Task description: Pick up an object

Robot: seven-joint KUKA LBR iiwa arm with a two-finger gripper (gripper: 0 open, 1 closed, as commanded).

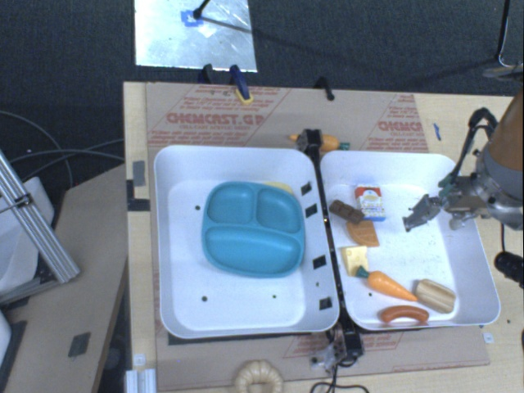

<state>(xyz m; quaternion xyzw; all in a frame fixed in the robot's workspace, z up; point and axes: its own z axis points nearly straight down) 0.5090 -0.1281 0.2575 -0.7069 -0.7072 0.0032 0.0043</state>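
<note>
The gripper (420,212) hangs over the right bin (475,256), its dark fingers pointing toward the bin's middle with nothing seen between them; whether they are spread or closed cannot be told at this distance. All the loose toy food lies in this same bin. Just beyond the gripper's tip, toward the divider, sits a small red-and-white carton (370,202), and beside that a dark brown stick-like piece (345,211), possibly a chocolate bar, with a tan wedge (363,233) touching its lower end. Below and further toward the divider from the gripper rests a pale yellow cheese block (354,259), and a carrot (387,284) lies just past it, pointing toward the near rim. Nearly straight below the gripper, close to the near rim, are a bread roll (435,295) and a red sausage (402,314), which lie side by side.

The left bin (176,219), well apart from the gripper across the divider, holds a blue three-compartment plate (252,228) lying flat near its centre. Something yellow (281,187) peeks from behind the plate's far edge. Both bins rest on a cardboard sheet (246,113) covering the bench (135,121).
</note>
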